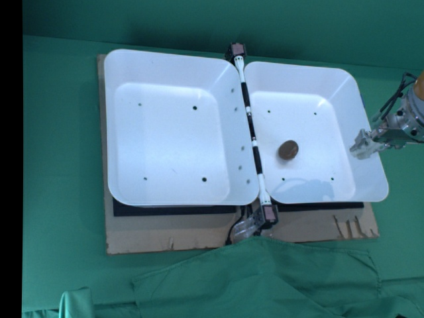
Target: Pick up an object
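A small round brown object (pixel 287 150) lies on the floor of the right bin (pixel 344 85), left of its middle. My gripper (pixel 362 146) hangs at the right bin's right rim, well to the right of the brown object and apart from it. Nothing shows between its fingertips. The arm's wrist with the orange band (pixel 419 85) enters at the frame's right edge.
The left bin (pixel 132 71) sits beside the right one, with a black-and-white hinged divider (pixel 249 121) between them. Both rest on a cardboard sheet (pixel 165 240) over green cloth. Crumpled green fabric (pixel 265 277) lies along the front.
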Controlling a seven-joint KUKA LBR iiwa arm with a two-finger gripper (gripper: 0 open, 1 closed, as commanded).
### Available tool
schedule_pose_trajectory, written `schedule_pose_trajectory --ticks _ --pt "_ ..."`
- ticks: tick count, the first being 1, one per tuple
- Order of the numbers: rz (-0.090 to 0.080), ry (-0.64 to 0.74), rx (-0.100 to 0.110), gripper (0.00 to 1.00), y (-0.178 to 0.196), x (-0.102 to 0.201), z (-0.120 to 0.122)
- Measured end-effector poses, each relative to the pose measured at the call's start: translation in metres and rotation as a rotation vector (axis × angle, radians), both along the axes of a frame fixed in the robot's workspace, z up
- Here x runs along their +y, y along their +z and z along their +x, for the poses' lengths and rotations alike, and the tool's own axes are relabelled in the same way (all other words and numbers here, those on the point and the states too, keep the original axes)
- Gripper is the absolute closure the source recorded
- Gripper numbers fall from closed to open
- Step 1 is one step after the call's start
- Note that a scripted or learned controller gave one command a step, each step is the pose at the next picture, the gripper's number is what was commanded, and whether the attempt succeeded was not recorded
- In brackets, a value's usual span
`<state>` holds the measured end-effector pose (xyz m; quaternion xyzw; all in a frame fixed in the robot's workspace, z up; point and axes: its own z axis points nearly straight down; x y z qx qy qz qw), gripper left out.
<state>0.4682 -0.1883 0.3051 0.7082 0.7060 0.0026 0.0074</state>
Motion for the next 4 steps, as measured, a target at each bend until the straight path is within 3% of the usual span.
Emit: schedule_pose_trajectory --ticks 1,2,3,4 --pt "0.003 0.000 0.006 1.00 0.030 0.001 0.000" --pt "0.008 -0.001 0.019 1.00 -0.067 0.014 -0.002" --pt "0.000 0.000 -0.001 1.00 0.037 0.000 0.000" --pt "0.003 0.001 0.004 1.00 0.072 0.009 0.000"
